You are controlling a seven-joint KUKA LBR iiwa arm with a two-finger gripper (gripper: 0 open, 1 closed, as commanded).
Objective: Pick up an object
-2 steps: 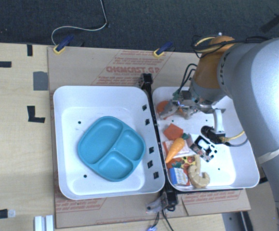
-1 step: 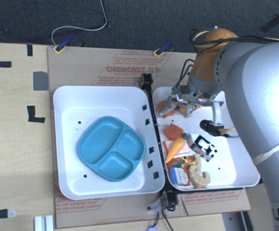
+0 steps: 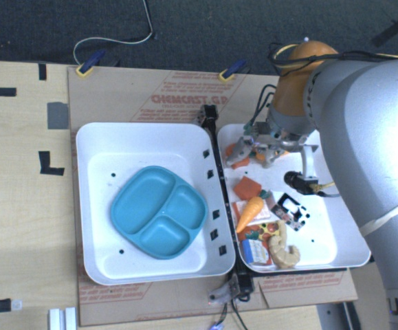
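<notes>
Pale wood surface (image 3: 20, 205), marked with dark tape pieces (image 3: 47, 162) at left. On it, a brown cardboard sheet (image 3: 178, 98) with red print, clamped at the far edge by blue and yellow clips (image 3: 234, 68). Beyond, dark carpet (image 3: 205, 12) crossed by a thin white cable (image 3: 126, 40). Two white bins side by side on the cardboard. Left bin (image 3: 92, 143): a blue divided plate (image 3: 159, 212). Right bin (image 3: 346, 249): an orange block (image 3: 247, 187), a toy carrot (image 3: 249, 213), a tan figure (image 3: 282, 247), a black and white piece (image 3: 291, 208), clustered in the near half. Gripper (image 3: 262, 147) low over the right bin's far left corner, just beside a small orange item (image 3: 238, 158); cannot tell how far open, nor whether anything held.
</notes>
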